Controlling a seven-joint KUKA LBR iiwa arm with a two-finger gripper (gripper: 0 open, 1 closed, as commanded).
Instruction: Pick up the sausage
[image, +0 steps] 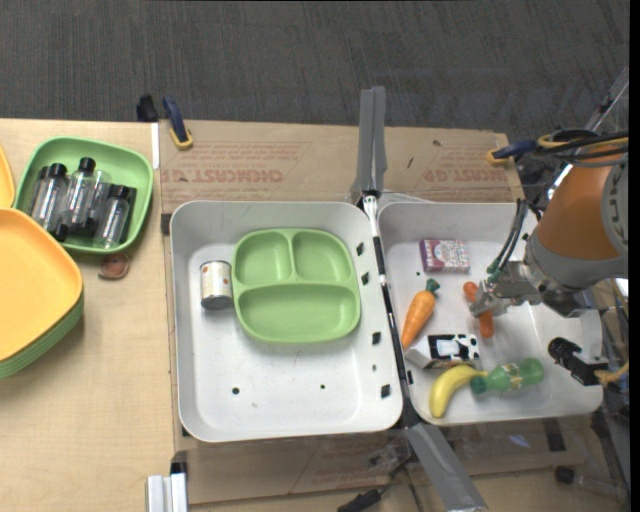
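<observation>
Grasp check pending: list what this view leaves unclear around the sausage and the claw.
- Sausage: partly covered by the claw; its full length and any contact are hidden.
- Claw: too small and dark against the arm to judge its state.
- Carton: print too small to read.
- Bottle: label blurred.

Sausage (482, 312) partly hidden under pincer (490, 300); finger spacing unreadable; yellow plates (35, 290) cut off at left edge
</observation>
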